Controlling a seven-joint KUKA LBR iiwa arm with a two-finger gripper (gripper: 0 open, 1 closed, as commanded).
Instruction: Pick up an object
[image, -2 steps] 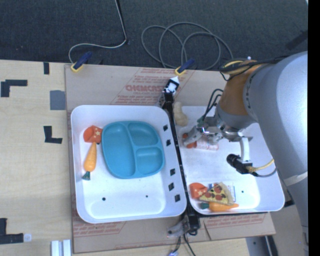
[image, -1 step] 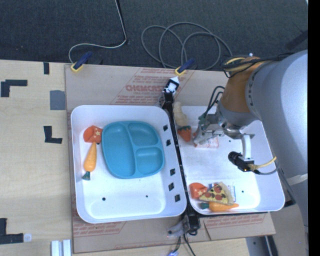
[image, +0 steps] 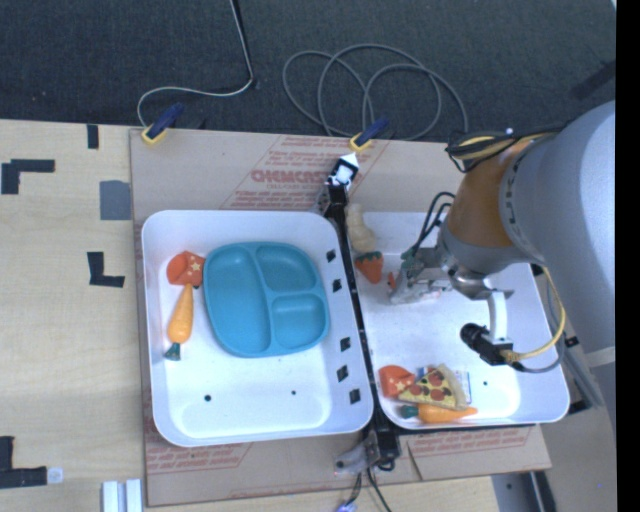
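**Gripper low in right bin, near strawberry**

Red print is seen on the cardboard sheet under the bins; "CHEMCRAFT"-like lettering, only partly legible. Cardboard is laid on a pale wood bench w/ dark tape marks; dark carpet and looped cables lie behind.

The gripper is lowered into the right bin, just beside a small strawberry toy. Finger state can't be told; nothing is seen held.

A pizza slice toy and carrot are found at the right bin's front. The left bin holds a blue divided plate, w/ an orange carrot toy beside it.
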